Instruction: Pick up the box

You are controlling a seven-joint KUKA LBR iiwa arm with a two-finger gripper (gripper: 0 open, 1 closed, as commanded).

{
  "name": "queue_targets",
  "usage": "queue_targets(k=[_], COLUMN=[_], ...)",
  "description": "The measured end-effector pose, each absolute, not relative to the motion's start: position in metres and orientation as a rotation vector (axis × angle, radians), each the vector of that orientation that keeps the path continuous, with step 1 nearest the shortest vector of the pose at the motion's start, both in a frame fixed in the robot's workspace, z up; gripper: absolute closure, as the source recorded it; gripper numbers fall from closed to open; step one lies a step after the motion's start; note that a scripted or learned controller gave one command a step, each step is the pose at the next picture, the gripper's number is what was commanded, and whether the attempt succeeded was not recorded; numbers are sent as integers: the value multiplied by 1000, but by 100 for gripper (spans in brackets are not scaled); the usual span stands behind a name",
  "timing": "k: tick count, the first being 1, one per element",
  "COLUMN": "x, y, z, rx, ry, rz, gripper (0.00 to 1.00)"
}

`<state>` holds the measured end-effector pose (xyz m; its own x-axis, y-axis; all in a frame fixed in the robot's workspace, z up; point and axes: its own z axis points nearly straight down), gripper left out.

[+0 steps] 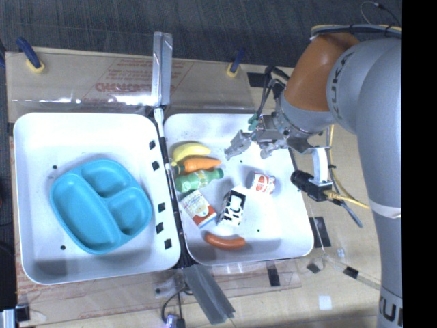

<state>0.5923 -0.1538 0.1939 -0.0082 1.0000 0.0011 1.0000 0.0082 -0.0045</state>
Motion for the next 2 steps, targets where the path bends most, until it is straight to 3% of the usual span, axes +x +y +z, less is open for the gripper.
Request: queue_targets(k=[1,2], x=[587,519], y=[-97,-115], z=[91,91], rx=[-2103,-2041], ry=[-2331,-2384], rz=[4,3], gripper=[0,0])
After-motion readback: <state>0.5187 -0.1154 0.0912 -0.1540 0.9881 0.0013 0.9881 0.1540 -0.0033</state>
